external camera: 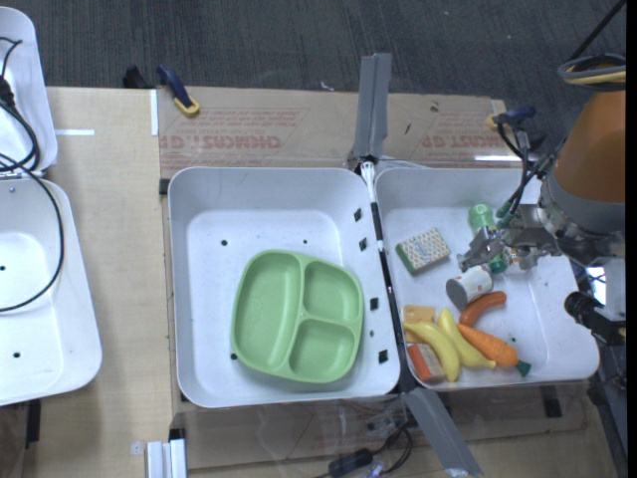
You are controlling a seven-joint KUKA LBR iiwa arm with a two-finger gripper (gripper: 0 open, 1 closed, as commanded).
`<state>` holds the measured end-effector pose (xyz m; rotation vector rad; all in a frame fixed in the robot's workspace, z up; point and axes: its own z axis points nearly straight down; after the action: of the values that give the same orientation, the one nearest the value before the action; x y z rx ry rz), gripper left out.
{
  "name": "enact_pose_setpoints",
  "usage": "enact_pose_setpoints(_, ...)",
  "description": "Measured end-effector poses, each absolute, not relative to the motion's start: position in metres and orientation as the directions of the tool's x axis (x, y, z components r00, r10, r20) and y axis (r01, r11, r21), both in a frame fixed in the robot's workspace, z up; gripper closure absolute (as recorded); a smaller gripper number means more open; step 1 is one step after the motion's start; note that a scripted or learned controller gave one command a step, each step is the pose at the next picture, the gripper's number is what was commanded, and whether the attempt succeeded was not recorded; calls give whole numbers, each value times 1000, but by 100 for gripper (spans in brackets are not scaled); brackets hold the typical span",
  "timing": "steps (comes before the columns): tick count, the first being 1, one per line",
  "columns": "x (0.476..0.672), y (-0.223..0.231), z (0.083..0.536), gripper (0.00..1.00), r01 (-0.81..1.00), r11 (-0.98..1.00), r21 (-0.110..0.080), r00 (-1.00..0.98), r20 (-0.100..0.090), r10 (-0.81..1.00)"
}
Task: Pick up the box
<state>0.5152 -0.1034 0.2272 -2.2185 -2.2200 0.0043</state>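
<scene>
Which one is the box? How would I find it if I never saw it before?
Look in the right bin, the one full of toy food, not the bin with the green plate. The box lies in the far-left part, just left of the gripper and above the banana. It is the only flat, speckled rectangle with a green edge; its neighbours are rounded.

light: bright, even | shadows: soft | focus: slightly soft | glare: mild

The box [423, 250] is small and flat, pale green with a speckled top, lying flat and slightly skewed near the right bin's [438, 182] far-left corner.
</scene>
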Motion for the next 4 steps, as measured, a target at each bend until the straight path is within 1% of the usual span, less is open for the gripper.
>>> enact_pose_setpoints(1, 585, -118, 97, 0, 995, 97, 10, -96, -4, 995)
enact_pose_setpoints(2, 662, -124, 98, 0, 999, 53, 12, -53, -2, 999)
enact_pose_setpoints(3, 643, -101, 98, 0, 998, 57, 10, -57, -4, 998)
enact_pose_setpoints(4, 643, -101, 98, 0, 998, 56, 10, -56, -3, 998)
